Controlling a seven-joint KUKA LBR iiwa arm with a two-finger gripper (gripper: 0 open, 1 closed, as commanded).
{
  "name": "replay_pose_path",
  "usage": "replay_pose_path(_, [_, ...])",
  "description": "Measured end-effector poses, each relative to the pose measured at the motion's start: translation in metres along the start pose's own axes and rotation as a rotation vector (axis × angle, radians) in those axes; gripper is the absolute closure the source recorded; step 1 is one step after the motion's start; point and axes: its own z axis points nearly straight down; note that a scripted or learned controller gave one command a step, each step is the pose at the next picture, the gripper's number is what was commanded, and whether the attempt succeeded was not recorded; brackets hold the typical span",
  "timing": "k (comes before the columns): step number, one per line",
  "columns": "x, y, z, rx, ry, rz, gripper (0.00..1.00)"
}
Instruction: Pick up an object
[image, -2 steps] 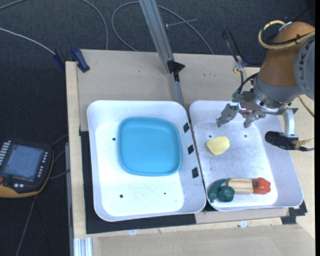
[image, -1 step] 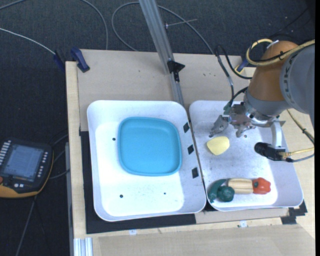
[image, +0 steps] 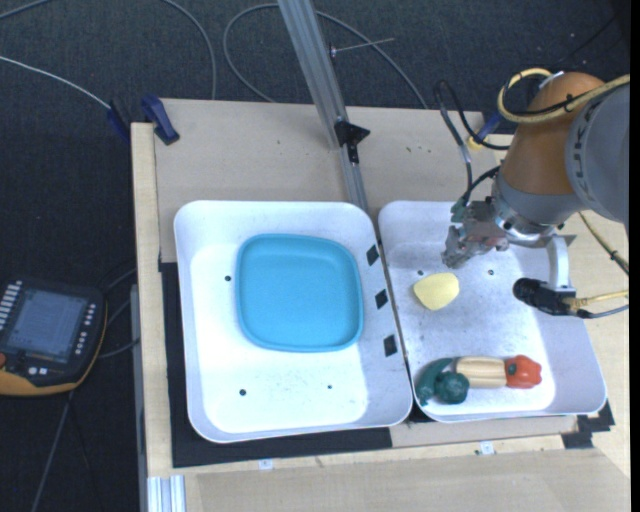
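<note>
The pale yellow object (image: 437, 291) lay in the right bin (image: 570, 345), just below the end effector (image: 458, 252); whether that was clenched or released, I cannot tell.

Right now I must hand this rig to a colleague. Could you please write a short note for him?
Gripper: low over the right bin, just above the yellow object; I cannot tell how the jaws stand, and nothing is visibly held.
Things: yellow object in the middle of the right bin; green object, tan piece and red piece in a row along its near edge. Blue plate in the left bin.
Done: nothing lifted.
Left: grasp one object and raise it.
</note>
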Motion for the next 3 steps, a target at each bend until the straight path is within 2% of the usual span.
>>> replay_pose_path(2, [0.000, -0.001, -0.089, -0.002, -0.001, 0.000, 1.00])
replay_pose_path(3, [0.000, -0.001, -0.111, 0.000, 0.000, 0.000, 1.00])
